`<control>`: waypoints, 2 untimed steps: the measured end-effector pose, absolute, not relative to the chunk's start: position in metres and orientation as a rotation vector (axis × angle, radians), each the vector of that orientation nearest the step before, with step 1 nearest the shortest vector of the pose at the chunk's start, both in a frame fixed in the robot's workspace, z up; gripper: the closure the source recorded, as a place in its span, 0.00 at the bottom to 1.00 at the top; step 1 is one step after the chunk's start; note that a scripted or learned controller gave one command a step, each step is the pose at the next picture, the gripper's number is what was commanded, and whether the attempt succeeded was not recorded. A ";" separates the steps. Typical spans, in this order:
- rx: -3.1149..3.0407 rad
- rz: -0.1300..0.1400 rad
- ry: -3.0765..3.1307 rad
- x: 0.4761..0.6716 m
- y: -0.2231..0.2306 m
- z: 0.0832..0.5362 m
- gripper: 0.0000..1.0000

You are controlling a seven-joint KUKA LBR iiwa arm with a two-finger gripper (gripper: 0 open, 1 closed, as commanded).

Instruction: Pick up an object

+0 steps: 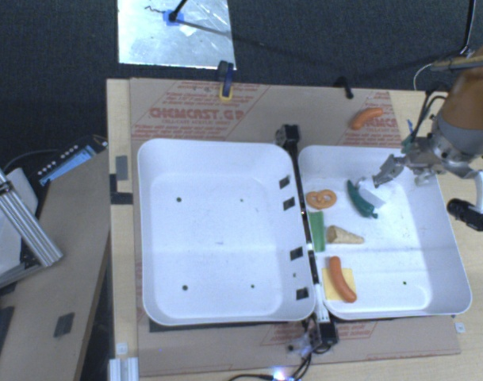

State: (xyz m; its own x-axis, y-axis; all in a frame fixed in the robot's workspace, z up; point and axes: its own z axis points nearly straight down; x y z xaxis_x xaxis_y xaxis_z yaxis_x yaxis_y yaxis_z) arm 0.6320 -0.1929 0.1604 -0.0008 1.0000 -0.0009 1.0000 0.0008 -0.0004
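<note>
In the right bin (431,236) lie several small items. A teal curved piece (359,197) rests near the bin's back middle, with an orange pretzel (321,199) to its left. A tan cone (345,235) lies below them, and a red-orange sausage (341,280) sits on a yellow slice (348,279) near the front left corner. A green strip (317,233) lies along the bin's left wall. My gripper (383,178) hangs over the bin's back part, just right of the teal piece's upper end, and nothing is seen held in it.
The left bin (217,228) stands beside the right one, with a black hinge strip (303,213) between them. An orange sausage (367,117) lies on the cardboard behind the right bin. A yellow-and-blue clamp (225,81) sits at the cardboard's back edge.
</note>
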 end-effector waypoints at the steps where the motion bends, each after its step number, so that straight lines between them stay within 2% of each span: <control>1: 2.218 0.003 2.225 0.653 -0.198 0.094 0.00; 2: 2.217 0.002 2.227 0.670 -0.205 0.086 0.00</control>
State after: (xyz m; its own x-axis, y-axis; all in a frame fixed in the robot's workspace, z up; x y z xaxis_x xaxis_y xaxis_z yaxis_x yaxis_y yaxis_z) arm 0.6699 -0.2053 0.0858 -0.0048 1.0000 0.0015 1.0000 0.0048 0.0006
